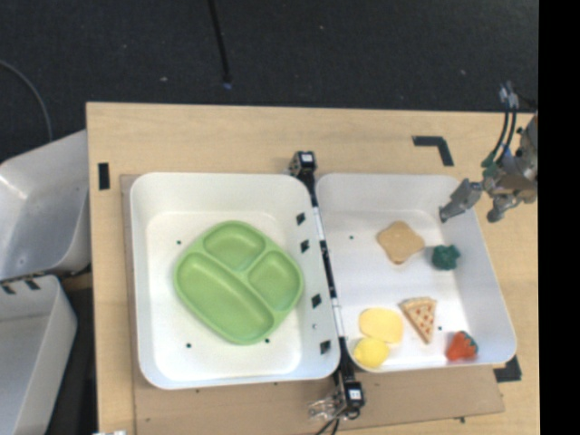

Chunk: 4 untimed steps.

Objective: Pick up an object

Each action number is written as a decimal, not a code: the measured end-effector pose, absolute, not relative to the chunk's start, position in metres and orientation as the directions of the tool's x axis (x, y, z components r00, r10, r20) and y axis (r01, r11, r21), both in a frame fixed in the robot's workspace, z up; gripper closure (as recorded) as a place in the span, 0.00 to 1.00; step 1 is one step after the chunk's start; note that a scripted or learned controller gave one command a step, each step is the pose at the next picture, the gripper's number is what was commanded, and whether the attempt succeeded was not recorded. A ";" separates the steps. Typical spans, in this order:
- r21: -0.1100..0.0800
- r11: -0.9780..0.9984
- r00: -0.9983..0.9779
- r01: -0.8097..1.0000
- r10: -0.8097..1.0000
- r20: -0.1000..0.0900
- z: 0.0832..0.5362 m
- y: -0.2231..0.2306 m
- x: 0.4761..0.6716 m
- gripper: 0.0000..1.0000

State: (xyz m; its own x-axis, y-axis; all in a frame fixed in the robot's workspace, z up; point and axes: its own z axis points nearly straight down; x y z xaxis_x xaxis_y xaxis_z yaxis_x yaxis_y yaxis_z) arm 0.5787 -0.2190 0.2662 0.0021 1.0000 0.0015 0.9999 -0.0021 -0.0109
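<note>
From above, the light wooden bench (227, 134) carries two shallow white plastic bins side by side. The left white bin (149, 352) holds a light green plastic divided plate with three compartments (237, 281), lying flat near the middle of the bin floor.

The right white bin (362, 198) holds the loose items. A tan, toast-shaped flat piece (400, 241) lies near the bin's centre, and a small dark green lumpy toy (445, 257) sits just beside it on the right. Lower down, a triangular pizza-slice toy with red dots (420, 317) lies near a yellow, rounded flat piece (381, 323). A small yellow ball-like fruit (370, 352) touches that yellow piece from below, close to the bin's near left corner. A red strawberry-like toy with a green top (461, 346) rests near the near right corner, apart from the pizza slice.

The grey two-finger gripper (478, 203) hangs over the far right edge of the right bin, above and to the right of the green lumpy toy. Its fingers (456, 202) are spread apart with nothing between them, well clear of every item on the bin floor.
</note>
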 end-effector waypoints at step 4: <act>-0.003 -0.001 0.001 1.000 1.000 -0.001 0.121 -0.227 0.565 0.00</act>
